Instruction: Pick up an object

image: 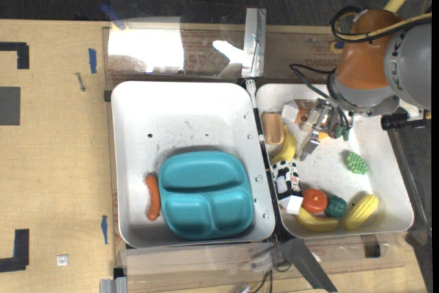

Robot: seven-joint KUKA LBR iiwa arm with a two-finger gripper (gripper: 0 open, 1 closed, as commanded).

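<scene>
Right bin (384, 178): crowded along its left and near walls. Left bin (137, 120): teal divided tray (206, 194), orange sausage-shaped toy (153, 197) just beside its left edge. Jaws (317, 128) low over far-left part of right bin; released or clenched, cannot tell. Nearest candidate: yellow banana (287, 147), by left wall, just beside jaws, long axis running near-left to far-right. Judged risk: neighbours touching banana, wall close by; fingers likely to strike either and skid off.

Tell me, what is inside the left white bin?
A teal divided tray and, touching its left side, an orange hot-dog-like toy. Whatever lies under the tray is covered.
</scene>
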